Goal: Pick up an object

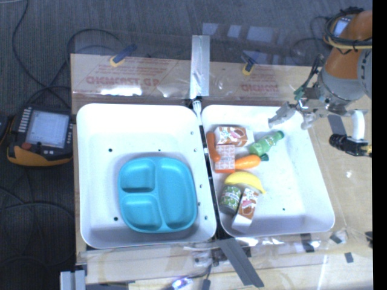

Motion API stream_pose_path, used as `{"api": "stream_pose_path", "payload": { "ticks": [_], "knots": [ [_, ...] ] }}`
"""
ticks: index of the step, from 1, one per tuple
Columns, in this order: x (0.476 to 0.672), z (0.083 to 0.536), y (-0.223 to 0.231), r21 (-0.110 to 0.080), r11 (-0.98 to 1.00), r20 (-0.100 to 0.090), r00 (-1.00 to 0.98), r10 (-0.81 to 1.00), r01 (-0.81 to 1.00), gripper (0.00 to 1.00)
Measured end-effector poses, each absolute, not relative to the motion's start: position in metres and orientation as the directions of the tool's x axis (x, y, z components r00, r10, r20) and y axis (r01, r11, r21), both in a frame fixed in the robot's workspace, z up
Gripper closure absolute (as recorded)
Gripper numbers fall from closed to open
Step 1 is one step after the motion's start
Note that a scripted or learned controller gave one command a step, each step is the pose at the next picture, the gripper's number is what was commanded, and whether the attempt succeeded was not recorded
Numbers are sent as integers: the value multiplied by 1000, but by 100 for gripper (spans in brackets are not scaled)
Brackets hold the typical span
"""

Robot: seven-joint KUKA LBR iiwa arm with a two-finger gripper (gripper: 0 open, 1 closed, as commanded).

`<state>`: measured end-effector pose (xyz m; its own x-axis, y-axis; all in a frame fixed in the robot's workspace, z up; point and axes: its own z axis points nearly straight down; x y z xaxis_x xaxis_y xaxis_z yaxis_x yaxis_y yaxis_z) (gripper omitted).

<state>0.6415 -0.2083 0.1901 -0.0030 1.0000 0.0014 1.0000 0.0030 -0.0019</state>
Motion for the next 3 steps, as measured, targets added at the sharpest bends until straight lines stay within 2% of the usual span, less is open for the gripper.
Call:
{"api": "stream_pose_path", "payload": {
  "ticks": [1, 2, 3],
  "knots": [
    [617, 89, -175, 7, 24, -5, -24, 1000, 1000, 0],
    [618, 99, -175, 10, 25, -4, -25, 1000, 1000, 100],
    [669, 185, -73, -1, 7, -3, -7, 1000, 1000, 100]
  ]
}}
